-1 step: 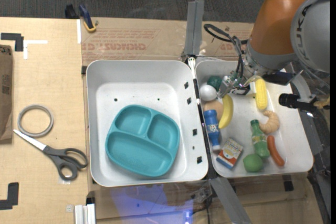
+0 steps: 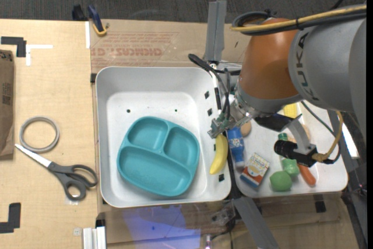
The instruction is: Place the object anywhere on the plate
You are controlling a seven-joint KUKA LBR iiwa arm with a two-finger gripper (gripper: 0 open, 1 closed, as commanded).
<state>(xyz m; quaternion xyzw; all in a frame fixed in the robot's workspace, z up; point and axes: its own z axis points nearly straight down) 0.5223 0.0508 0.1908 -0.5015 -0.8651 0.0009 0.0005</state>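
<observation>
Hanging just right of the teal plate, the gripper is pinching the top of a banana, which is dangling over the white bin's right wall.

It looked like a robot lab: a wooden bench held scissors, a tape roll and white bins.
</observation>
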